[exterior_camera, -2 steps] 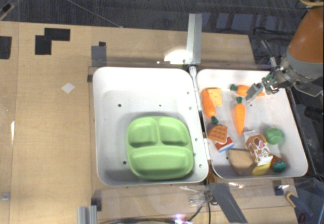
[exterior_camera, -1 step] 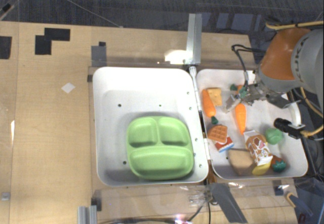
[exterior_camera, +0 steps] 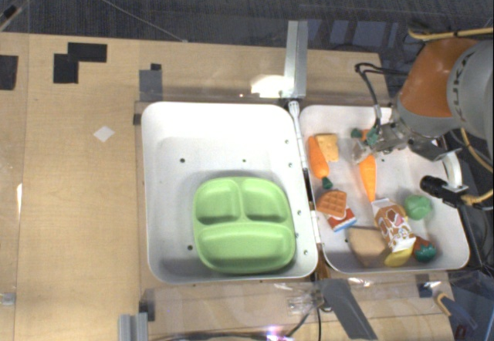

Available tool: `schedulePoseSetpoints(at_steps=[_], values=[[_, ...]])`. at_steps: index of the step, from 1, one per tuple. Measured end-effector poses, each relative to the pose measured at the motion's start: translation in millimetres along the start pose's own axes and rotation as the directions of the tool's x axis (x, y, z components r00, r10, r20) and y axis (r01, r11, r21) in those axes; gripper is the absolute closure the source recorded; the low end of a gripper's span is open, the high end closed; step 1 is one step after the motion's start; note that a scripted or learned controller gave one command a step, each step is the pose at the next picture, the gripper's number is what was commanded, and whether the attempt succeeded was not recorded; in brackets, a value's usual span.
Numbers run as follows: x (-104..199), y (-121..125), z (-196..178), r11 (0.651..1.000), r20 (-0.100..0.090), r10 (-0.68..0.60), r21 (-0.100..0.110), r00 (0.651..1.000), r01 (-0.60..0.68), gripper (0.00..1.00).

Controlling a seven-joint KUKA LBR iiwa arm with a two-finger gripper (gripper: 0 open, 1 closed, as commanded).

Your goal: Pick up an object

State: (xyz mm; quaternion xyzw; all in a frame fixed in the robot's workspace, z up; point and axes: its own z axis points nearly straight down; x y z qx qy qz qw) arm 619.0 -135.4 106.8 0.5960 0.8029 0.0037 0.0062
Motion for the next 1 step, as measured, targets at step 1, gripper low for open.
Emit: schedulePoseSetpoints(at_steps=[1], values=[[60.9,-47.3,-155.4,1.0,-0.003,-0.005,0.006,1.0,0.005,1.0]])
